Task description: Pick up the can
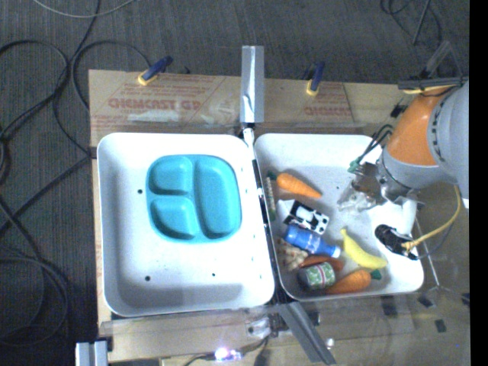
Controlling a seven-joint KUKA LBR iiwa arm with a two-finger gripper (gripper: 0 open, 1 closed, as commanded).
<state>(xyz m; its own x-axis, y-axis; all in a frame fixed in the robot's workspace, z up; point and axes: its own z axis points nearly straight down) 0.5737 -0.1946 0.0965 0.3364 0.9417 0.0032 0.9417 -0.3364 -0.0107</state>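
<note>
The can point(319, 275), small with a green label and a reddish end, lies on its side near the front wall of the right bin point(335, 155). It sits between a blue bottle point(311, 241) and an orange carrot point(351, 282). My gripper point(357, 197) hangs over the right part of that bin, above bare white floor, well behind and to the right of the can. Nothing is seen held in it.
Around the can lie a yellow banana point(361, 252), a second carrot point(297, 185) farther back, a black-and-white object point(307, 218) and a brownish item point(290, 258). The left bin point(122, 265) holds a teal divided plate point(194, 197).
</note>
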